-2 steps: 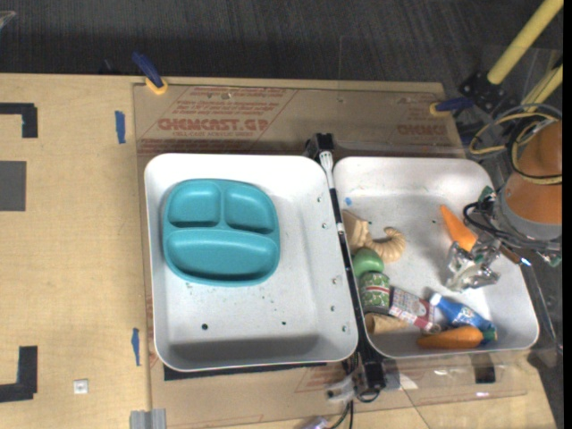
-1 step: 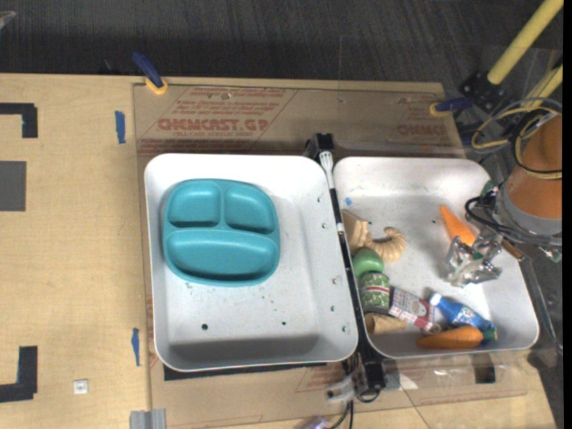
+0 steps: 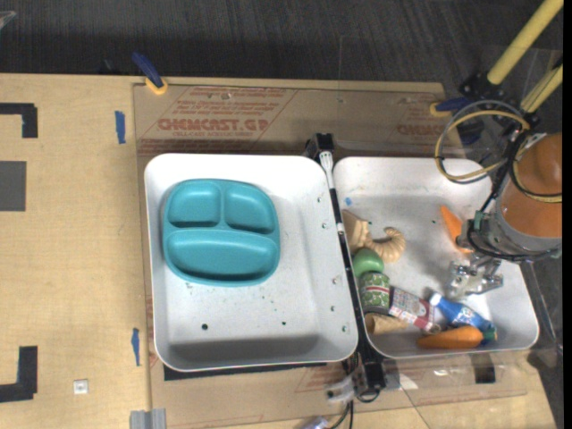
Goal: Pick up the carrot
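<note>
You're in the approach step: gripper (image 3: 474, 278) hangs over the right bin (image 3: 407, 181), can't tell its state, carrot (image 3: 450, 337) lies near it at the bin's front wall — next, lower onto it.

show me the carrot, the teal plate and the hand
carrot (image 3: 451, 337): camera view, middle of the orange body by the right bin's near wall
teal plate (image 3: 220, 231): camera view, ridge between its compartments, in the left bin
hand (image 3: 475, 280): camera view, metal tip over the right bin
</note>
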Controlling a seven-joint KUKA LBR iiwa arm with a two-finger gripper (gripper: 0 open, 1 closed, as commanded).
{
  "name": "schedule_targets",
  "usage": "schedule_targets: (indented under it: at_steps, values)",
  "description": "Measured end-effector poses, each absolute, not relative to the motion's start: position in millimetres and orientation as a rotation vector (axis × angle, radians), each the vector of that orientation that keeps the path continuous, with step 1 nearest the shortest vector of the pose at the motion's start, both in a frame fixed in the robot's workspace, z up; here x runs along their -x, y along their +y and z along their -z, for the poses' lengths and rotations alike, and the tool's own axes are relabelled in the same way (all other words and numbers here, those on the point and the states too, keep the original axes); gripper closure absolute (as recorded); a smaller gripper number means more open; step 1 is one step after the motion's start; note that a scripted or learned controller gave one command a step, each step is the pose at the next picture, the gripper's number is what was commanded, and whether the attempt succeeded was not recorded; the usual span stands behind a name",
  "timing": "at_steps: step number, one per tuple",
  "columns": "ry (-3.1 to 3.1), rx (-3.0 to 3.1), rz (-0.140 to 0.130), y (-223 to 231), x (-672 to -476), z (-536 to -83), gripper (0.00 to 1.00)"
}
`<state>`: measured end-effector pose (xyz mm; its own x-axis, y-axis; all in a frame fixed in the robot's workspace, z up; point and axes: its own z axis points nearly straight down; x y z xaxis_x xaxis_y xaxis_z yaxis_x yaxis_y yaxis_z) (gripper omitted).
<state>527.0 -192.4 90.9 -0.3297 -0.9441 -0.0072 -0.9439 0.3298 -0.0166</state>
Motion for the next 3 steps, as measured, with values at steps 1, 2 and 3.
schedule_targets:
  at_steps: [1,2,3]
  values:
    - [2.002,2.402,0.017,-212,-516.5,-90,1.00]
    - [2.003,2.391,0.020,-209,-518.9,-101,1.00]
    - [2.003,2.381,0.020,-207,-520.8,-111,1.00]
